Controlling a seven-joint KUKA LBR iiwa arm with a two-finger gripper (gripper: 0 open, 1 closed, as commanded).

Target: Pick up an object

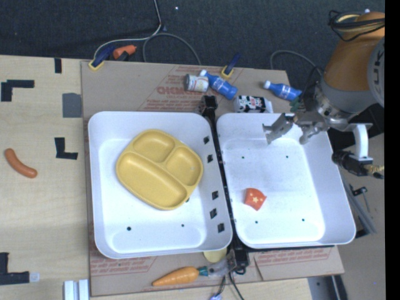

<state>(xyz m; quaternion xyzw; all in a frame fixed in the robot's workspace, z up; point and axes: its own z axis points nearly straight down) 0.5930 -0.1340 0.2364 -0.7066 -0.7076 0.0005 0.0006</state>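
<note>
A small red-orange object point(254, 198) lies on the floor of the right bin point(312, 230), near its left middle. My gripper point(291, 130) hangs over the far edge of that bin, up and to the right of the red object and well apart from it. Its two grey fingers point(277, 129) stand spread with nothing between them, so the gripper is open. A yellow divided plate point(160, 167) rests in the left bin point(106, 136).
Behind the bins lie two blue-and-white bottles point(212, 83), point(282, 91) and a small black-and-white box point(252, 104). An orange carrot point(177, 276) sits at the front edge, a sausage point(20, 163) far left on the bench. Black clips line the divider between the bins.
</note>
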